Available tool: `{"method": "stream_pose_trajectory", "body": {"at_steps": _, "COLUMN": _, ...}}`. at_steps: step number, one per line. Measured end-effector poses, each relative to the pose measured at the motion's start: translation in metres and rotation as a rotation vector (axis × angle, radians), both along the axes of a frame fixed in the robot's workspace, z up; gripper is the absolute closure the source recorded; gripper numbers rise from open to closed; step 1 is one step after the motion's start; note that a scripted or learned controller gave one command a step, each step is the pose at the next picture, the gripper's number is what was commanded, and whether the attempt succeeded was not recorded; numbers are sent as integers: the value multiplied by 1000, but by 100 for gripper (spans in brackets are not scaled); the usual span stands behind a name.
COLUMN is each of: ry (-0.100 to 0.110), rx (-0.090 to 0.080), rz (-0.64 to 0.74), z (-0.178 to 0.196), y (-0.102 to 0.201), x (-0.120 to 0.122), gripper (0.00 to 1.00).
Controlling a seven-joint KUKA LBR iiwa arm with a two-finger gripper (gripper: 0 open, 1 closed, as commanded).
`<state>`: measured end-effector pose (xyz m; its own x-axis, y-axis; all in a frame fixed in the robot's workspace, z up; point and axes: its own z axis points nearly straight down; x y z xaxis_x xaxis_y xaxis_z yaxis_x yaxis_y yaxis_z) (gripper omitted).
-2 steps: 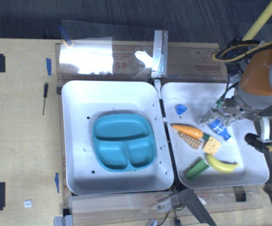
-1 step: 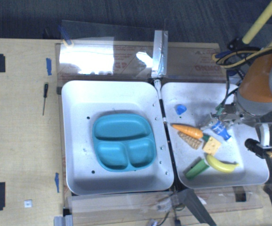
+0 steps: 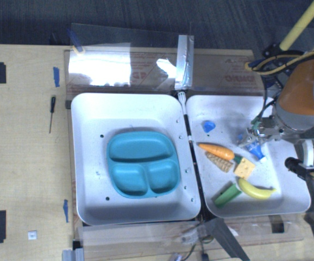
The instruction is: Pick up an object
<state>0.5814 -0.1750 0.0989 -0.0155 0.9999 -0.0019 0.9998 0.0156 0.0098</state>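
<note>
The gripper [image 3: 253, 140] was positioned low over the right bin [image 3: 295, 203], reaching in from the right, with a small blue-and-white object [image 3: 256, 151] lying directly at its tip. Whether that object was clamped or merely touched could not be told, and the gripper's state could not be determined from the view.

The remaining candidates were grouped just left of and below the tip. A yellow cheese wedge [image 3: 244, 168] was lying nearest, close to the blue-and-white object. A carrot [image 3: 217, 150] was lying across a tan ridged piece [image 3: 220, 162], the two touching. A banana [image 3: 256, 190] and a green cucumber-like stick [image 3: 225, 194] were resting near the front wall, end to end. A small blue piece [image 3: 208, 126] was set apart toward the rear.

All items were judged to be light, rigid plastic toy foods with smooth, somewhat slippery skins and little fragility. The carrot and banana were judged best taken across the thick middle, square to the long axis, since tapered ends would be squeezed out. The wedge was judged best taken on its flat parallel faces.

The left bin [image 3: 86, 200] was occupied by a teal divided tray [image 3: 143, 163], well apart from the gripper.
</note>
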Motion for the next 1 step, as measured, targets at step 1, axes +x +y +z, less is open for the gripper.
{"method": "stream_pose_trajectory", "body": {"at_steps": 1, "ry": 0, "rx": 3, "rz": -154, "z": 118, "y": 48, "x": 34, "gripper": 100}}
